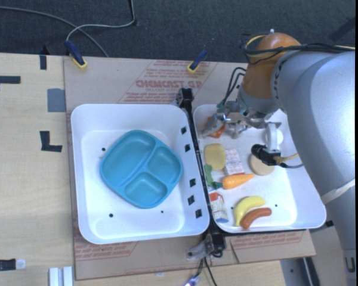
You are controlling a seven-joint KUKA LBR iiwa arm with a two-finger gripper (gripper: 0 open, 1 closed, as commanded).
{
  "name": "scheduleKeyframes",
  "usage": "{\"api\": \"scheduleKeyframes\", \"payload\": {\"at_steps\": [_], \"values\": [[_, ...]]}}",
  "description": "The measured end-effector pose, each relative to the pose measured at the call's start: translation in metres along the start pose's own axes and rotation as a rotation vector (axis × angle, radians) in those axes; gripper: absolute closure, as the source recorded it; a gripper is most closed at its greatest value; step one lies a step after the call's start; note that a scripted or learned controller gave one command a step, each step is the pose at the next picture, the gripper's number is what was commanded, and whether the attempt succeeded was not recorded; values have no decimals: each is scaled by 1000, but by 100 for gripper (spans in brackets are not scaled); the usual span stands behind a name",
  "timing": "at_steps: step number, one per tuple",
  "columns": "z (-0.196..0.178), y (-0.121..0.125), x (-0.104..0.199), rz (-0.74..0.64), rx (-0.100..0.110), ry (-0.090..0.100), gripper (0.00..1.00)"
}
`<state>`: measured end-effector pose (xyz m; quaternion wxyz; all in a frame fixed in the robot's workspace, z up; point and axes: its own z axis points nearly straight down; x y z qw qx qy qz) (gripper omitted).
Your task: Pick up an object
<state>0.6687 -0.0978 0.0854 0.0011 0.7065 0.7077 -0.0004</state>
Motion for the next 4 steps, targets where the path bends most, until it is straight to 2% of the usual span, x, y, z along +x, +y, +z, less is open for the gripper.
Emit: {"api": "scheduleKeyframes", "payload": {"at_steps": [2,4], "values": [[0,0,-5,1,0,0,0],[0,0,3,2,0,-1,0]]}}
